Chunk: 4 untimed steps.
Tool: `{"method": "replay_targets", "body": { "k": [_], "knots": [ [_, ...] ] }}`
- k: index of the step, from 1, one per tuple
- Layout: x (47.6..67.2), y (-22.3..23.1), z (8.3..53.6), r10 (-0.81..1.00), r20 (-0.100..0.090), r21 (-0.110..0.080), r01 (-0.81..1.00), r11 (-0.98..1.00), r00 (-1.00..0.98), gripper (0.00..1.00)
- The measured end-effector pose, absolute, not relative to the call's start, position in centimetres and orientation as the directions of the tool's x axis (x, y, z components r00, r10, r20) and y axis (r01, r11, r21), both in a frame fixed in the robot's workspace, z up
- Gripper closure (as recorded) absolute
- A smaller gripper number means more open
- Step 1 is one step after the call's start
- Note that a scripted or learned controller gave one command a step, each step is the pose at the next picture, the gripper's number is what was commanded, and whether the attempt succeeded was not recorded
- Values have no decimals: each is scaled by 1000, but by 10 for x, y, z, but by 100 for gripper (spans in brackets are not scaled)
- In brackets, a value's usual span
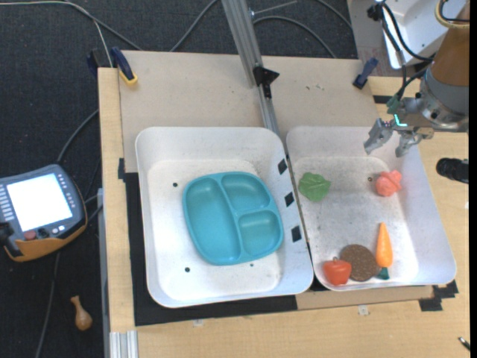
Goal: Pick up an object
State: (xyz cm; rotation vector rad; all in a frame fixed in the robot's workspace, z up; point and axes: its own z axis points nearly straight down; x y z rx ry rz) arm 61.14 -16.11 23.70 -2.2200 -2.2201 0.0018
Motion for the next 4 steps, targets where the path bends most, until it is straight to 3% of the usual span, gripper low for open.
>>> {"method": "replay_targets", "body": {
  "k": [1, 4],
  "knots": [
    [612, -161, 238, 1000, 0, 0, 1000, 1, -1, 0],
    [613, -177, 86, 1000, 2, -7, 1000, 0, 0, 0]
  ]
}}
